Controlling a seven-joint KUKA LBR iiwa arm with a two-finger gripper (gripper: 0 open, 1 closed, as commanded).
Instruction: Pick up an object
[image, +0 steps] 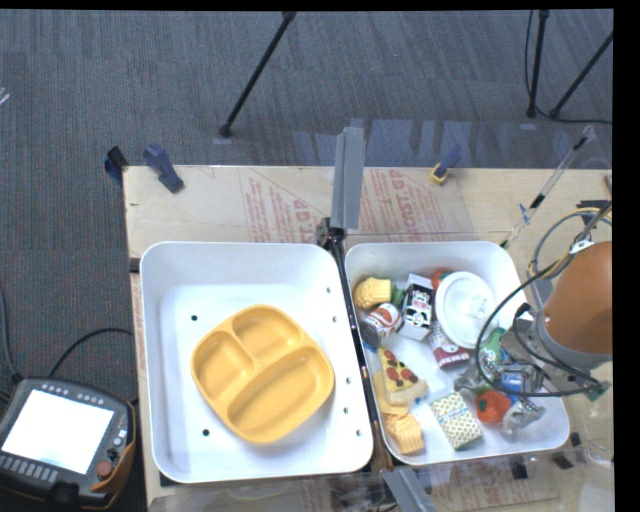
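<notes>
The right bin (430, 246) holds several toy foods: a corn cob (372, 292), a can (381, 320), a small milk carton (418, 306), a white round dish (466, 300), a pizza slice (398, 372), a waffle piece (405, 432), a checkered box (456, 420) and a red tomato-like ball (491, 405). My gripper (505, 385) hangs low over the bin's front right corner, just above and beside the red ball. Cables and the wrist body hide its tip. The orange band of the arm (590, 300) sits above it at the right.
The left bin (170, 300) carries a yellow divided plate (262, 372). A grey post (348, 180) stands behind the gap between the bins. Clamps sit on the bench's far edge, and a control pendant (60, 435) lies on the floor at lower left.
</notes>
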